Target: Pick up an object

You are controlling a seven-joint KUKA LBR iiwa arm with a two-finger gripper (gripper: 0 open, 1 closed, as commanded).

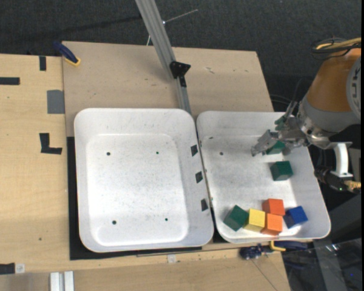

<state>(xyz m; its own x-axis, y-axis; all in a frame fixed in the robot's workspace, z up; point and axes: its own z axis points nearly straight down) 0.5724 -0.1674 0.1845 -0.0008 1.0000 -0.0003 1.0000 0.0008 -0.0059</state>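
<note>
The shallow white right bin (230, 132) holds small cubes along its near edge. A dark green cube (281, 170) lies alone near the far-right corner, beneath the grey two-finger pincer (272, 143); I cannot tell its spread. The cube looks light and rigid; grip opposite flat faces.

Pale wooden bench (139, 71), two shallow white bins side by side toward its front edge, left bin (85, 132), right bin (230, 123) by the right edge; black mat (71, 211) under the left bin; grey patch (56, 100) near the left
</note>
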